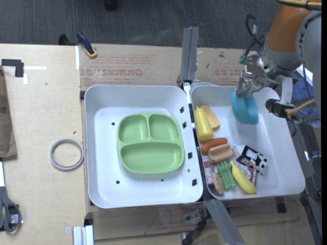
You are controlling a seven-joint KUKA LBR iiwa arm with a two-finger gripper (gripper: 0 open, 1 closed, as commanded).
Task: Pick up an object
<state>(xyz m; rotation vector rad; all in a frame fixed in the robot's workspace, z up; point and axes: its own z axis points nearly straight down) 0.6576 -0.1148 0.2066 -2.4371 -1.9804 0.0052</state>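
My gripper (246, 89) is over the back of the right bin (286, 152), below the orange band of the arm. Its fingers are closed on the upper rim of a blue cup (246, 109), which hangs just beneath them, slightly tilted. Further forward in the same bin lie a yellow bottle (203, 124), a hot dog (217, 149), a banana (243, 178), a green vegetable (225, 176) and a black-and-white packet (252, 160). The cup's underside is hidden, so whether it touches the bin floor is unclear.
The left bin (97, 152) holds a green divided plate (150, 143). On the bench to the left are a grey tape ring (66, 153), scissors (8, 214) and a blue clamp (87, 44). A grey divider post (189, 55) stands between the bins at the back.
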